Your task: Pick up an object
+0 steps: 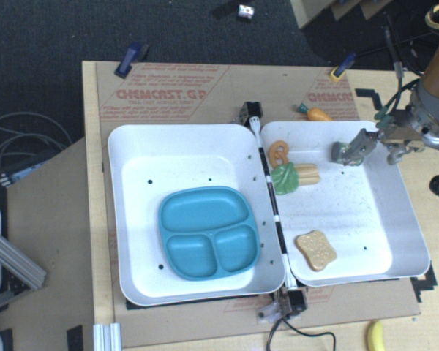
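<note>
Claw: above the far right part of the right bin, reaching in from the right. Finger spread cannot be told at this size and angle. No object is visible between the fingers.
Arm: grey, runs from the claw toward the upper right edge of the view.
Right bin: white, shallow; lies beneath the claw and extends toward the near side.
Pretzel: small and tan, to the left of the claw, well apart from it, by the right bin's far left corner.
Green piece: leaf-like, left of the claw and slightly nearer, just below the pretzel, against the bin's left wall.
Tan block: pale and oblong, touching the green piece on its claw side; apart from the claw.
Toast slice: brown, toward the near side of the claw and to its left, well apart, on the bin floor.
Left bin: white, far to the left of the claw, side by side with the right bin.
Blue tray: three compartments, lying flat in the left bin.
Carrot: orange with a green end, on the bench beyond the right bin, left of the claw and farther back.
Banana: yellow, on the bench at the near edge, well apart from the claw.
</note>
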Robot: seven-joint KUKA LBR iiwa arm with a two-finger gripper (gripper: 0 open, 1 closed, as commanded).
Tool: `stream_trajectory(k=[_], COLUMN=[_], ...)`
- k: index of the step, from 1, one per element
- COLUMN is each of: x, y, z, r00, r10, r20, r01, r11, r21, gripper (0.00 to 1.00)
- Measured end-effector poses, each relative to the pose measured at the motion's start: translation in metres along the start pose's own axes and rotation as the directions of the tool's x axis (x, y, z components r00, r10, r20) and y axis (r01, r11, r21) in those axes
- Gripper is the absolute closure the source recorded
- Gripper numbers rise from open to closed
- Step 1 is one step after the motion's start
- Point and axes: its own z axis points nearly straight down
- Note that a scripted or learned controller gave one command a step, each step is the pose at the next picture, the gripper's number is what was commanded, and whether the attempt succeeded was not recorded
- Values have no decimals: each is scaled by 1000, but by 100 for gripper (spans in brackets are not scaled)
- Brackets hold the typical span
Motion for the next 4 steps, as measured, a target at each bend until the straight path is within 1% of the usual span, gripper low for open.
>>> stream_trajectory(k=[1,2,3,4], x=[-27,-75,-76,1], y=[80,115,117,116], z=[84,194,180,168], r00=[1000,1000,1000,1000], r10=[0,-1,-1,-3], r20=[0,-4,1,-3], r01=[0,1,1,3], r11=[1000,1000,1000,1000], r21=[2,4,-6,0], gripper=[0,0,100,100])
